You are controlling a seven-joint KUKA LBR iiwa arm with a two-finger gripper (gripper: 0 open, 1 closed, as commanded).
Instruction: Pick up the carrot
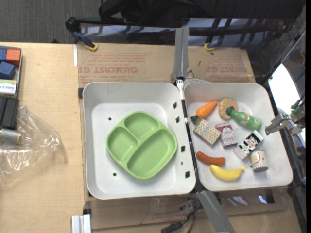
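Carrot (206, 109) sits top-left in right bin (277, 178), cookie (226, 108) just beside, cracker (206, 131) below. My gripper (282, 123) at bin's right edge, can't tell its state.

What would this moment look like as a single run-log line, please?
target: orange toy carrot with green top, right white bin, untouched | gripper: at bin's right rim | green divided plate: left bin

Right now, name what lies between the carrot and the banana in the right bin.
In the camera view, between the carrot and the banana lie the waffle-patterned cracker and the red sausage.
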